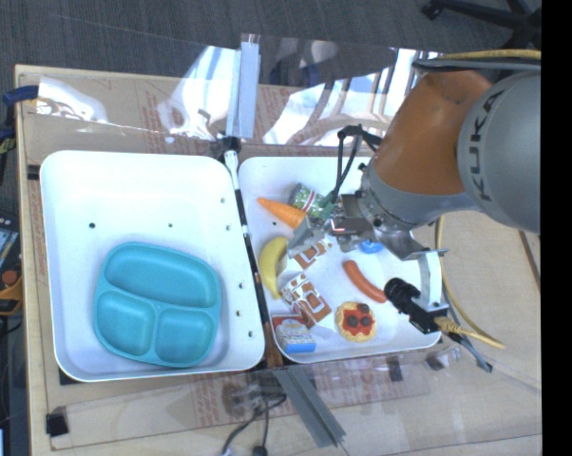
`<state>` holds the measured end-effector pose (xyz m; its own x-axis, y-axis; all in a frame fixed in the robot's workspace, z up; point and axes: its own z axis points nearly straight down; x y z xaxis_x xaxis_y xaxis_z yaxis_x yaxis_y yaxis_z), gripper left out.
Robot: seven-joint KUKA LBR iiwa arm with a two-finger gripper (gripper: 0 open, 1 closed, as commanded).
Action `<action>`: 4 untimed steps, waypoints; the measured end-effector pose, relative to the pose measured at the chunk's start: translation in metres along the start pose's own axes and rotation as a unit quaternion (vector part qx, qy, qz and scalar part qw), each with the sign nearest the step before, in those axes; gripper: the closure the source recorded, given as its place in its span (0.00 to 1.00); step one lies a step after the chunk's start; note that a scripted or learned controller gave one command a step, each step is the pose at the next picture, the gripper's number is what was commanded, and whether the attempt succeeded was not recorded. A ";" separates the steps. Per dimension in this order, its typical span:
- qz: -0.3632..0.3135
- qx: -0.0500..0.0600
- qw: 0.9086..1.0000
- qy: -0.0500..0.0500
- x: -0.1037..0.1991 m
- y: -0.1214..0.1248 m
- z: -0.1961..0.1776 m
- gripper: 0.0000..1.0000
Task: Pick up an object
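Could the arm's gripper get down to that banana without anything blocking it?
Probably yes. The banana lies uncovered at the left edge of the right bin, with open space above it. The gripper hovers just beside it. The carrot and small boxes sit close, so a grab could nudge them.

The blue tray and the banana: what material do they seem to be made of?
The blue tray, divided into three compartments, looks like moulded plastic with a smooth, slightly satin finish and rounded edges. The banana looks like a plastic toy, uniformly yellow and glossy, though the view is too coarse to be sure.
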<state>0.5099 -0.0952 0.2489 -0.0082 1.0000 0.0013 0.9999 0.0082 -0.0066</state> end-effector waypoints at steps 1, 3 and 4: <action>-0.030 -0.003 1.000 -0.001 -0.034 0.055 0.126 0.00; -0.026 -0.016 1.000 -0.007 -0.031 0.107 0.132 1.00; -0.026 -0.016 0.999 -0.008 -0.031 0.107 0.132 0.00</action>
<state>0.6160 -0.1251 0.1163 -0.0606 0.9981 -0.0143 0.9978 0.0609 0.0253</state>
